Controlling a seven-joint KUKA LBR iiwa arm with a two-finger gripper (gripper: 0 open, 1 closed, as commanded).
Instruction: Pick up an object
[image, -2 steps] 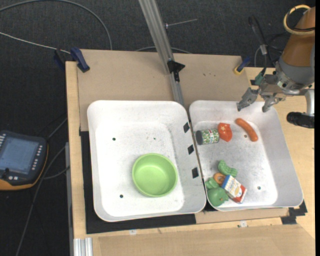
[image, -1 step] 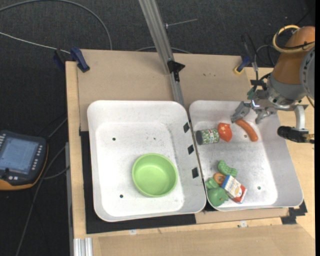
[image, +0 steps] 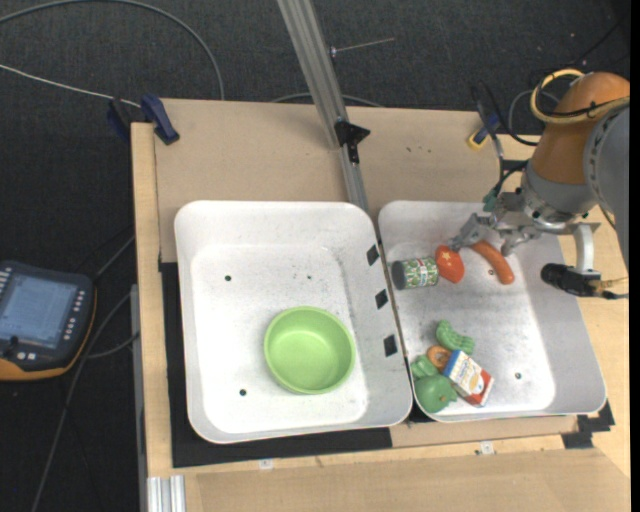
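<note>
My gripper hangs over the far part of the right bin, open, with its fingers spread to either side. Just below it lies an orange sausage-shaped object, not held between the fingers. A red tomato-like object rests to its left, touching a small green-labelled can that lies on its side. Near the bin's front sit a green toy, a green rounded piece and a red-and-white packet clustered together.
The left bin holds a light green bowl. A metal post rises behind the bins' shared edge. A handheld pendant lies off the bench at the left. Blue clamps grip the bench's back edge.
</note>
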